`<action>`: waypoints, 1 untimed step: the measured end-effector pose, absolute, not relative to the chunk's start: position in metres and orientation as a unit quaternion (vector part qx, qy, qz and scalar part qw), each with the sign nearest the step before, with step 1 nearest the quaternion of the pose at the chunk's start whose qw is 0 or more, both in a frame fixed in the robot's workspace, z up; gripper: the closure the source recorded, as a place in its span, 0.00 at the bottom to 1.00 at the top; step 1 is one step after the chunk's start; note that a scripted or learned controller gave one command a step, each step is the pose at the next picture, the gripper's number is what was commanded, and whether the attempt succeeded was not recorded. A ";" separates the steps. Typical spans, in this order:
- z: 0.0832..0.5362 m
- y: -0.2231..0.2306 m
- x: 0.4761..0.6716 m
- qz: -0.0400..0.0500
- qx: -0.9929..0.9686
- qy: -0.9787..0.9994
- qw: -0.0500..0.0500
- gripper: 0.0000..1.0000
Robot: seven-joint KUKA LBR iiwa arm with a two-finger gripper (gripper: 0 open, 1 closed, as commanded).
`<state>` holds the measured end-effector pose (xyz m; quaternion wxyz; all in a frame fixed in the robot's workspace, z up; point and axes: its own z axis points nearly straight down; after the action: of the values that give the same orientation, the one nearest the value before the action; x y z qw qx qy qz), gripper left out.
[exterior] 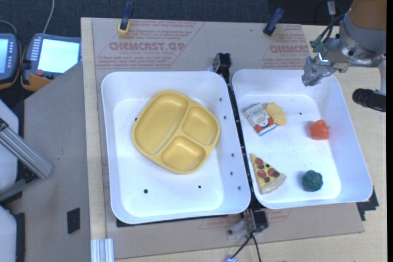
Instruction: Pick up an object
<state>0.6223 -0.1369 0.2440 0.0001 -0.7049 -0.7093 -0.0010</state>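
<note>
The right bin [344,98] holds a red and white carton [259,118] with a yellow cookie-like piece [276,113] against it, an orange-red lump [319,130], a toy pizza slice [268,173] and a dark green lump [312,180]. My gripper [314,72] hangs over the bin's back right corner, above and behind the orange-red lump. Nothing shows between its fingers.
The left bin [116,150] carries a yellow divided plate [177,131]. A black clamp [221,62] sits where the two bins meet at the back. Blue clips [126,15] [273,21] pin the cardboard base at its far edge.
</note>
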 end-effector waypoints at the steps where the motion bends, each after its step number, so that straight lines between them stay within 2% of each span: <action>1: 0.230 -0.080 0.618 0.000 -0.705 -0.709 0.002 1.00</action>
<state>0.6182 -0.0804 0.2298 0.0018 -0.7049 -0.7093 -0.0001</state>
